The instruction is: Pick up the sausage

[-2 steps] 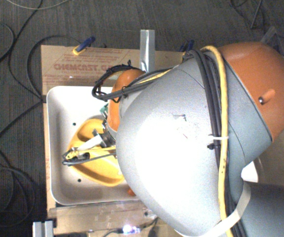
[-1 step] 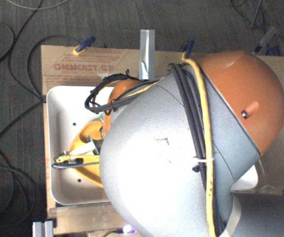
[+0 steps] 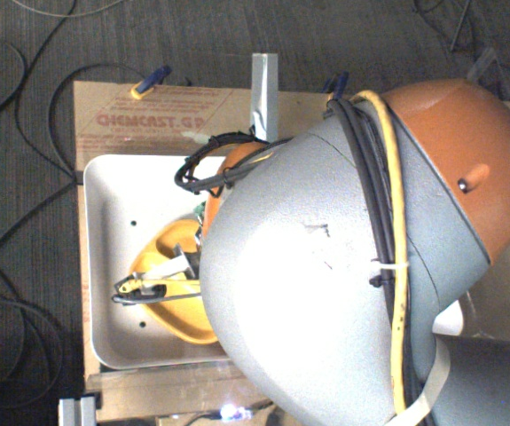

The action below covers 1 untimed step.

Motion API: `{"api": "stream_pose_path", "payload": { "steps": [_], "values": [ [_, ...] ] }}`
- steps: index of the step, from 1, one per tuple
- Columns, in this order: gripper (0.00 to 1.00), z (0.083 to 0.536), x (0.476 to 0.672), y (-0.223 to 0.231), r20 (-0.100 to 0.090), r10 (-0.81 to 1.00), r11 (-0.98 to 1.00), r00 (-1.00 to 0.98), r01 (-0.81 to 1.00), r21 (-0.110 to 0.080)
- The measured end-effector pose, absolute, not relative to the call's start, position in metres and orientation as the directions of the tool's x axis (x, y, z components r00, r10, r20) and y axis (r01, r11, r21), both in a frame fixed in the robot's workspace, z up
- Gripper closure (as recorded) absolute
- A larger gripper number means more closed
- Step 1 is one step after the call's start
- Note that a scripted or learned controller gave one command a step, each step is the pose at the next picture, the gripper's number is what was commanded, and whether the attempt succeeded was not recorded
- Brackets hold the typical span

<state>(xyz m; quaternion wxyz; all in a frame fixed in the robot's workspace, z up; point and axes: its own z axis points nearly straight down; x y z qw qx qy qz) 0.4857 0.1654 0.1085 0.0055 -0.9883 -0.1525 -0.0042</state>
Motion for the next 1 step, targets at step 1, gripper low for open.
{"api": "stream_pose_path", "payload": {
  "steps": [1],
  "values": [
    [0.00,0.1829,0.4834,0.0608,-0.005,0.252,-0.968,0.968,0.252,0.004]
  ]
}}
